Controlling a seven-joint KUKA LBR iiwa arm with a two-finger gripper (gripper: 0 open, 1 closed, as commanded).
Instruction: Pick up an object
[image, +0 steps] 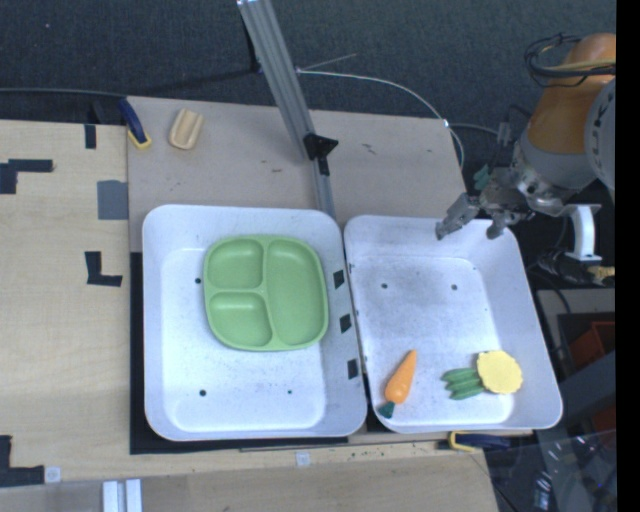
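Hanging over the upper right corner of the right-hand bin (520, 300), the gripper (468, 226) is sitting in the upper right of the frame with its two fingers (446, 228) spread apart and nothing between them. That open, empty stance is fitting for an arm that is staging above the bin before committing to a target, and I am judging the pick as not yet begun.

Candidates for the task are lying along the lower edge of that same bin, toward the lower right of the frame. An orange carrot (401, 377) is resting at a slant near the bin's lower left corner, close to the wall. Well to its right, a yellow toy (499, 372) is lying just beside a small green piece (461, 381), the two seeming to touch. All three are well apart from the gripper, across the bin's bare, speckled floor.

Sitting in the left-hand bin (160, 330), in the middle of the frame, is a green divided plate (266, 292), flat and upright, its compartments holding nothing.

Standing alone is making the carrot look like the easier grasp, since the fingers could be closing across its narrow body without nudging a neighbour, though the nearby wall could be crowding one finger
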